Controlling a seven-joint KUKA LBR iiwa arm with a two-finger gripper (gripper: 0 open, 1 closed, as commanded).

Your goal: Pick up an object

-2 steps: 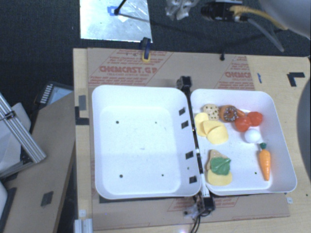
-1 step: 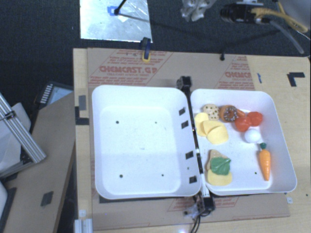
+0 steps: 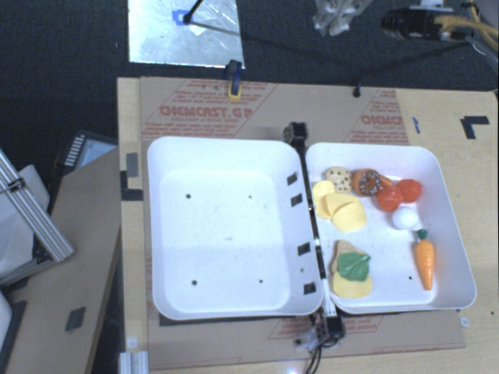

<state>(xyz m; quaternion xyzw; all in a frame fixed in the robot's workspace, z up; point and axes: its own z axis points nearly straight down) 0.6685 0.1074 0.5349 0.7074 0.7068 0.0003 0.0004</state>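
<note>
On the worktop, left bin white, right bin holding yellow slices, cookie, green leaf, sprinkled donut, red tomatoes, white ball, orange carrot near its right wall, gripper well above, grip state unclear.

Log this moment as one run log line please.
stage: pre-grasp | claw: raised beyond bins | right bin: carrot, donut, cookie, white ball | held: nothing seen
</note>
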